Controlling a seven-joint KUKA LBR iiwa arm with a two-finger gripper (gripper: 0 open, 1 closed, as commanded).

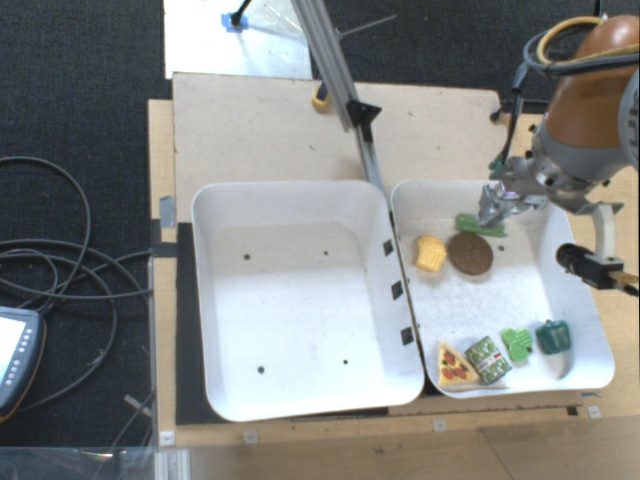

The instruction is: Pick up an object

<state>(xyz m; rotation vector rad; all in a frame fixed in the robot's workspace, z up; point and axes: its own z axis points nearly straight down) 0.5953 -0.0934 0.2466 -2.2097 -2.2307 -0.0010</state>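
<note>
My gripper (497, 210) hangs low over the far part of the right bin (580, 313), right at the upper end of a flat green piece (480, 227). Whether it touches that piece cannot be told from this view. Just in front of it lie a brown round disc (470, 254) and a yellow chunk (431, 253). Along the bin's near edge sit a pizza slice (455, 366), a green box (488, 359), a small light green piece (517, 343) and a dark green pepper (552, 337).
The left bin (290, 308) stands beside the right one, with a divider wall between them. A slanted metal pole (335, 58) crosses the far bench. Cables lie on the floor at the left.
</note>
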